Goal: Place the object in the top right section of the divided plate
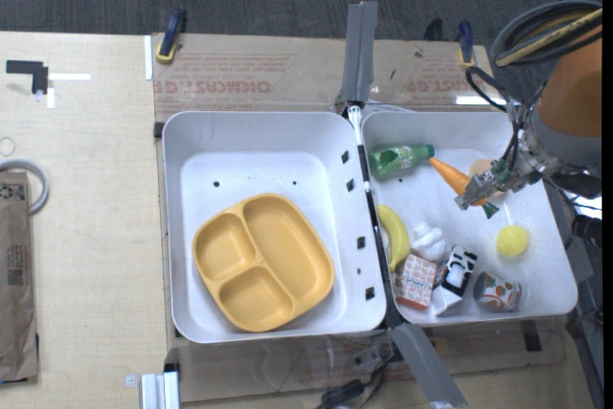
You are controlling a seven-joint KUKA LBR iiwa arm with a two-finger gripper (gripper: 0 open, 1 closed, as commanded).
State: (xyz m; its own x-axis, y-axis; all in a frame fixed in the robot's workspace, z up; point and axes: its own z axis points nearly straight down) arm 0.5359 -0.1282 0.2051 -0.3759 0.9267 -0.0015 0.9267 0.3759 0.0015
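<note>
A yellow divided plate point(263, 261) with three sections lies in the left bin point(192, 158), toward its front. My gripper point(477, 192) hangs low in the right bin point(560, 302), right at the thick end of an orange carrot point(446, 172) that lies slanted on the bin floor. A small green piece point(491, 210) shows just below the gripper. Whether the carrot is gripped is not visible from here.
The right bin also holds a green bottle point(400, 159), a banana point(393, 235), a yellow ball point(512, 240), a white crumpled item point(427, 238), a red-and-white carton point(416, 281), a black-and-white item point(461, 269) and a can point(496, 292). A grey divider bar point(360, 53) runs between the bins.
</note>
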